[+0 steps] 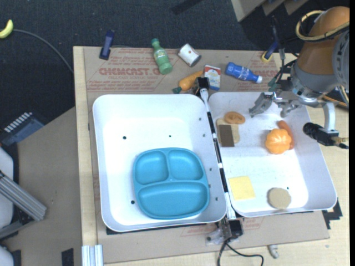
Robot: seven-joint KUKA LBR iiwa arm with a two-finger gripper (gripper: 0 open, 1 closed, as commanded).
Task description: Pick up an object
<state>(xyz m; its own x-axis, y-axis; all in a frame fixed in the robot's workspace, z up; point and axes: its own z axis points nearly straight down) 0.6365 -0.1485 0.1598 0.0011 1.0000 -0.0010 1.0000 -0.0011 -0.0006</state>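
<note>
Orange fruit [278,141] sits mid right bin [316,176], just below and a bit right of the gripper [272,105]. Gripper hangs over the bin's far edge, fingers spread wide, holding nothing. Round cookie [234,118] and brown block [226,134] lie to its left near the divider; yellow square [242,187] and tan disc [279,198] further toward the front. Blue tray [171,182] alone in the left bin [111,148]. Risky bit, probably: round fruit rolling off the fingertips, or flat pieces too thin to pinch, ending in an empty close.
</note>
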